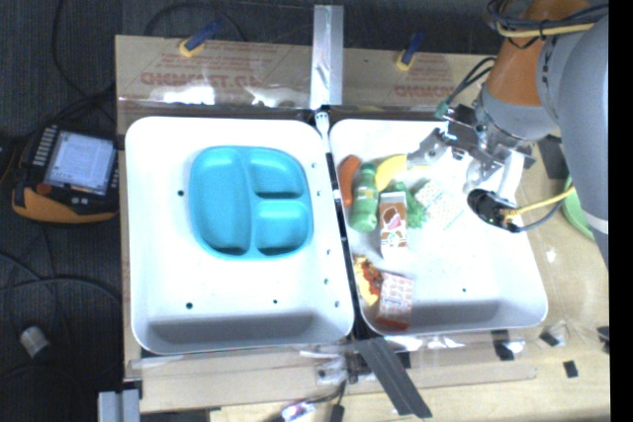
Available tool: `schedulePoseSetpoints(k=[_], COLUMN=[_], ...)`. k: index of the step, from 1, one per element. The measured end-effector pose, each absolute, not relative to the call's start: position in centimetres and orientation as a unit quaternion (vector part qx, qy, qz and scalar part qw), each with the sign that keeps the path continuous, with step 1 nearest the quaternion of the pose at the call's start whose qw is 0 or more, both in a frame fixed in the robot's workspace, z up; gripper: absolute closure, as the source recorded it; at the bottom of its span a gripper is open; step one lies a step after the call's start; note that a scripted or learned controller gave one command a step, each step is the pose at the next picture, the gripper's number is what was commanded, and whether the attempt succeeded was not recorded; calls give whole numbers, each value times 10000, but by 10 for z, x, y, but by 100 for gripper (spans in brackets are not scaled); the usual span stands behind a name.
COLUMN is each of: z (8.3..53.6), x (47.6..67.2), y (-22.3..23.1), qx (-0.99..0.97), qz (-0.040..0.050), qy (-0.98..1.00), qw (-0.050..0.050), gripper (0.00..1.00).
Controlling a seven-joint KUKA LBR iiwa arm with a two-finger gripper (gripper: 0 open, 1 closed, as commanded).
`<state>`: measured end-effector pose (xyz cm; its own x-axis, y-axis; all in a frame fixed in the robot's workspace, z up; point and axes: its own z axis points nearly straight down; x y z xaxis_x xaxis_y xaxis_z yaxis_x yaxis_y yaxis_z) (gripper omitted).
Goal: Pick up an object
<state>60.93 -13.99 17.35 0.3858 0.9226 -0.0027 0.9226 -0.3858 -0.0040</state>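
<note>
Reaching in from the right, the grey arm point(584, 114) with its orange band is seen above the upper right part of the right bin point(495, 296), and its end effector point(465, 148) hangs over the white floor there, just beside the cluster of objects. Whether it is open or closed cannot be told from this slanted view, and nothing is seen to be held. The objects are gathered along the bin's left side: a green bottle point(364, 198) lying next to an orange-red item point(348, 175), a yellow piece point(392, 167) above it, and a small white carton point(394, 222) with red and green print. What may be a pale mesh-patterned packet point(432, 203) lies to their right. A red-and-white patterned box point(394, 296) sits near the front wall. In the left bin point(158, 311) a blue divided tray point(252, 201) is set.
</note>
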Motion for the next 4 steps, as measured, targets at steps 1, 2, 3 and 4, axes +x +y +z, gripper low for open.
schedulePoseSetpoints(k=[1,2,3,4], z=[178,97,90,100], x=[668,600,552,552], y=[-122,-107,-96,-96], qx=[-8181,-7800,-8315,-8316], qz=[24,-46,-54,-59], qy=[-5750,-6257,-5554,-5554], qw=[0,-72,-47,-41], gripper=[0,0,0,100])
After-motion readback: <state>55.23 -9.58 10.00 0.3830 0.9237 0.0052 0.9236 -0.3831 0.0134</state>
